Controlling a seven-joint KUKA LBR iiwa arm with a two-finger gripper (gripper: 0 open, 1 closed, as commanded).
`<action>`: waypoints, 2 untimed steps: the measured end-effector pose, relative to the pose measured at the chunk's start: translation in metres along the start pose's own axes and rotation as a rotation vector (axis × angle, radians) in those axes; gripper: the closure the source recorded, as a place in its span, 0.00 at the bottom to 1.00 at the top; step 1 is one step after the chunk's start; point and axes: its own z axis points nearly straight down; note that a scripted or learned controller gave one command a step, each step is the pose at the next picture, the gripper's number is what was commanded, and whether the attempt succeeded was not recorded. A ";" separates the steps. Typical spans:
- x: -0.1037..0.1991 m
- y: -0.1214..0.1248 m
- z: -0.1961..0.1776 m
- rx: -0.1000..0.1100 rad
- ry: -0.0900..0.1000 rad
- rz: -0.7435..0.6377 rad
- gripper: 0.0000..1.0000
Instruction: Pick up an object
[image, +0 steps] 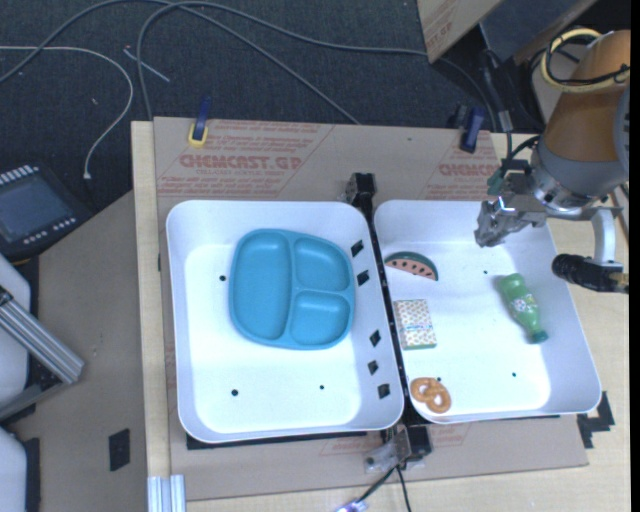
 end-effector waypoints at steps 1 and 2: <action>0.051 -0.011 0.000 0.005 0.003 -0.004 1.00; 0.096 -0.011 0.002 0.005 0.003 -0.004 1.00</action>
